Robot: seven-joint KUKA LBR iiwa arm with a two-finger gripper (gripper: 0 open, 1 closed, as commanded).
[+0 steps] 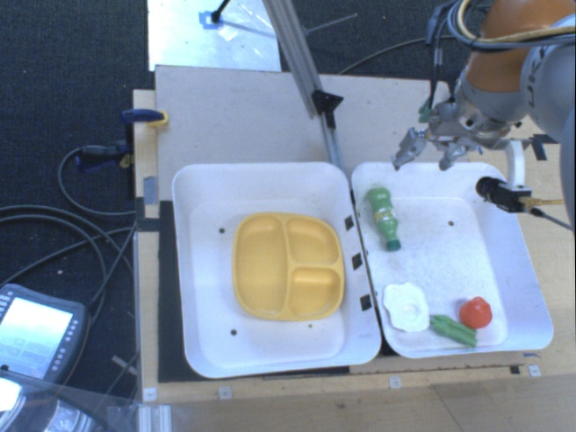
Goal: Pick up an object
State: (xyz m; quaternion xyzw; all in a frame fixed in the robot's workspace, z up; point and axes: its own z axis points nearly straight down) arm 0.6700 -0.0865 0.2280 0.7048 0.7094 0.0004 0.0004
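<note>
Two shallow white bins side by side on the tabletop [243,115]. In the left bin [193,241], a yellow divided tray [288,265], lying flat near the middle. In the right bin [504,250], a green bottle [382,216] lying on its side at the far left part, close to the wall shared with the left bin. Along the near edge of the right bin, a white fried-egg toy [407,306], a small green vegetable [454,329] just beside it on the right, and a red tomato [476,312] touching or nearly touching that vegetable's right end. Hand [427,154] poised above the far rim of the right bin, fingers spread apart with nothing between them, well to the right of and beyond the bottle. Grey arm [526,52] with orange band entering from the far right.
</note>
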